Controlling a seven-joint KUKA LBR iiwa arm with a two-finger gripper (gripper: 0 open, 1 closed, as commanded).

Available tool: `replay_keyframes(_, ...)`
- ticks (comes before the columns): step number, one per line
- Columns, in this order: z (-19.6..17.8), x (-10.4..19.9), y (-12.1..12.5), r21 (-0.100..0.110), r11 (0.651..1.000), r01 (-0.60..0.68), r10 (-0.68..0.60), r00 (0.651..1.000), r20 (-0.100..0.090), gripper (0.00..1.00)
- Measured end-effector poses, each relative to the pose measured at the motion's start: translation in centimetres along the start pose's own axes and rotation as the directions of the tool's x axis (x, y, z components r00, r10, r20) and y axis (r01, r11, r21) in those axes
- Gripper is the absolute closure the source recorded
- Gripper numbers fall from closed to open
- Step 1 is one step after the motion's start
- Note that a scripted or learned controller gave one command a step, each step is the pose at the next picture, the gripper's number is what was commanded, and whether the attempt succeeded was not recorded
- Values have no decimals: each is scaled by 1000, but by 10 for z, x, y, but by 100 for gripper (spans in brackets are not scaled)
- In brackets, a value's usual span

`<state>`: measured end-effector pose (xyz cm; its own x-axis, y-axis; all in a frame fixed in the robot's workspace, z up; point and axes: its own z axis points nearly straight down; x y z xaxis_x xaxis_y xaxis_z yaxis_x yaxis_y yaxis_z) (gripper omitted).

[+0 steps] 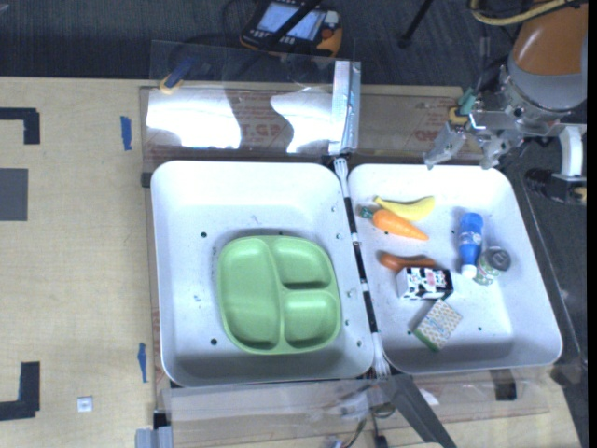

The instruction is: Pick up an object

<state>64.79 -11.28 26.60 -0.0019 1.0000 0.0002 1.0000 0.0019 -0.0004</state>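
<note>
My gripper (464, 150) hangs above the far edge of the right bin (536, 329), fingers spread open with nothing between them. Below it in the bin lie a yellow banana (407, 205) and an orange carrot (399, 223) near the back left. A blue bottle (469, 236) with a silver cap (496, 260) lies at the right. A small red-orange piece (403, 261) touches a black-and-white carton (426, 283). A tan patterned packet (437, 323) sits nearer the front.
The left bin (177, 203) holds a green divided plate (278, 292). A clear plastic panel (252, 110) stands behind the left bin. A handheld pendant (289, 26) lies on the floor beyond the bench.
</note>
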Motion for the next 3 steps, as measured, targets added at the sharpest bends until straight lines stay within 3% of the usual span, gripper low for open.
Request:
replay_keyframes(1,121,-24,7,-2,999,50,-50,999,0,0)
replay_keyframes(2,166,7,21,-11,992,122,-122,993,4,0)
replay_keyframes(3,153,8,22,-17,992,122,-122,992,4,100)
